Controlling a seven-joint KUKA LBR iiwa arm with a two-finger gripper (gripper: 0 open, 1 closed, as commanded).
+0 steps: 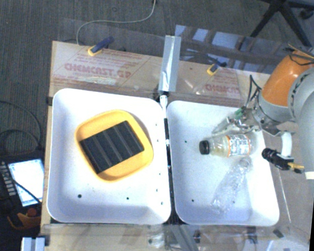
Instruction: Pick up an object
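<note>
In the camera view, two shallow white bins are seen side by side on the bench. The left bin (pixel 59 156) is occupied by a yellow tray-like object (pixel 92 126) with rounded corners, lying at a slant near the bin's middle; a black ribbed panel (pixel 112 146) is set into its top face.

In the right bin (pixel 188 175), a small bottle (pixel 227 146) with a black cap (pixel 204 147) is laid on its side in the upper half, the cap turned toward the left bin and the labelled body toward the arm. Just below it, a clear crumpled plastic bottle (pixel 231 183) is stretched out at a slant toward the bin's lower edge; its top end lies just beside the labelled bottle, and whether the two touch cannot be told. More clear, crinkled material (pixel 231 123) is seen above the labelled bottle, near the bin's upper right corner.

The arm (pixel 307 99) is brought in from the right, its orange band (pixel 281 82) placed above the bin's upper right corner. The gripper (pixel 248 118) is lowered at that corner, right by the clear material and just above the labelled bottle. How the claw stands, wide, narrow or closed on anything, cannot be told, since it is blurred into the clear plastic there.
</note>
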